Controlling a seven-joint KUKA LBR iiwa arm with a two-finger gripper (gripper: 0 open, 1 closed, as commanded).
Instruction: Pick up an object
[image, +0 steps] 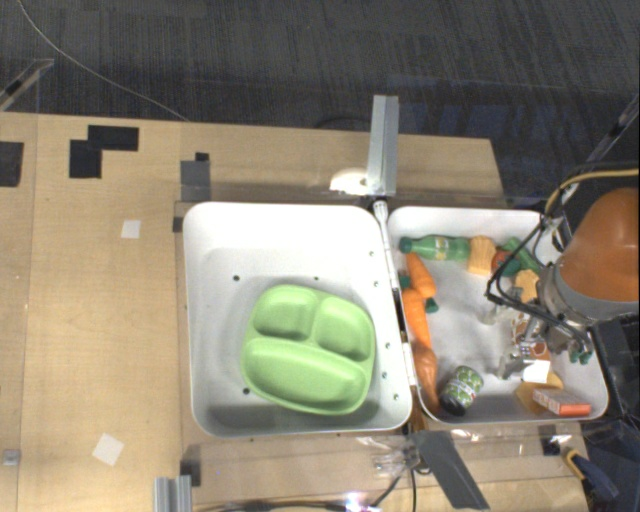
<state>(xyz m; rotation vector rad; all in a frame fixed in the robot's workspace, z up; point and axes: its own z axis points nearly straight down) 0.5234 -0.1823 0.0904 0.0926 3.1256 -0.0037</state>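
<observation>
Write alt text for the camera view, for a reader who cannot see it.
A grey robot arm with an orange band reaches from the right, its gripper low over the right bin, which holds a green bottle, carrots, a small can and other toy food. The left bin holds a green divided tray.

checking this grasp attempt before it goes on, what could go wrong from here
1. The gripper sits low in the cluttered right white bin, among small items packed closely; it may pinch two things or knock one aside.
2. The orange carrot-shaped toys lie tight along the bin's left wall, leaving little room for a finger.
3. The round dark green can lies on its side and could roll away if nudged.
</observation>
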